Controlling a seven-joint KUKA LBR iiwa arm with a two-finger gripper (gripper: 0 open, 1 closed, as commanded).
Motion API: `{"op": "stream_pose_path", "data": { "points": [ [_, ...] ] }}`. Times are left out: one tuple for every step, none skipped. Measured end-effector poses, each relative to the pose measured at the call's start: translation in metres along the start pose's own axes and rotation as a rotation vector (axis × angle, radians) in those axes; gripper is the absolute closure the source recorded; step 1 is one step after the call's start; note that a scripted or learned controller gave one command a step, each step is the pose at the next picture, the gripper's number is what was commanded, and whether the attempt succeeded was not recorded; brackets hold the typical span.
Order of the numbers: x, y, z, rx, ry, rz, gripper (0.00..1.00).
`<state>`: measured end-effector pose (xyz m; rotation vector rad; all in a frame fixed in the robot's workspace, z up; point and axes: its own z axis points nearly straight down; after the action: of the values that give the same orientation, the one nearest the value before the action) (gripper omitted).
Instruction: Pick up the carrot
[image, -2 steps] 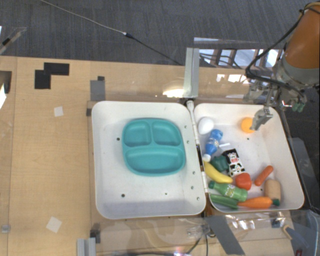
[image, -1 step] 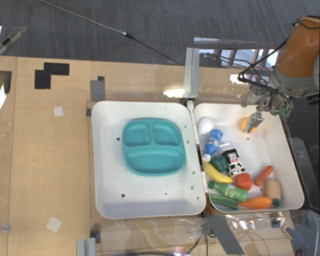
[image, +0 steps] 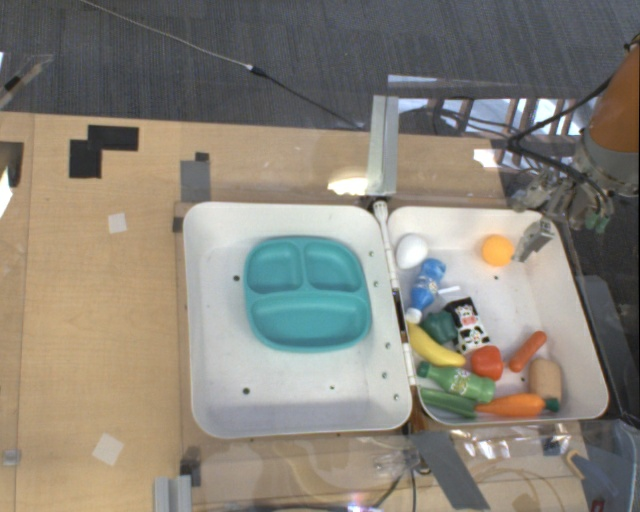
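While I hang at the upper right of the frame, my gripper (image: 537, 240) sits over the right bin's (image: 590, 345) far edge, near an orange ball (image: 497, 250); jaw state: cannot tell. The carrot (image: 516, 405) lies at the bin's lower right, beside a green bottle (image: 457, 382).

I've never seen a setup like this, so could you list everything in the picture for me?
Bins: 2, white, side by side on the bench.
Tray: 1, teal, three compartments, in the left bin.
Egg: 1, white, right bin, top left.
Ball: 1, orange, right bin, top.
Bottle: 1, blue, below the egg.
Banana: 1, yellow, right bin, left side.
Carrot: 1, orange, right bin, bottom edge.
Sausage: 1, red-orange, right bin, right side.
Gripper: 1, grey, over the right bin's top right, beside the ball.
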<state>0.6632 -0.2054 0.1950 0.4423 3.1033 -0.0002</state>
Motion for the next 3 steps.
{"op": "stream_pose_path", "data": {
  "points": [
    [0.003,-0.002,0.103,0.004,0.014,0.177,0.00],
    [0.007,0.011,0.108,0.008,0.014,0.376,0.00],
    [0.002,0.015,0.097,0.001,-0.007,0.367,1.00]
  ]
}}
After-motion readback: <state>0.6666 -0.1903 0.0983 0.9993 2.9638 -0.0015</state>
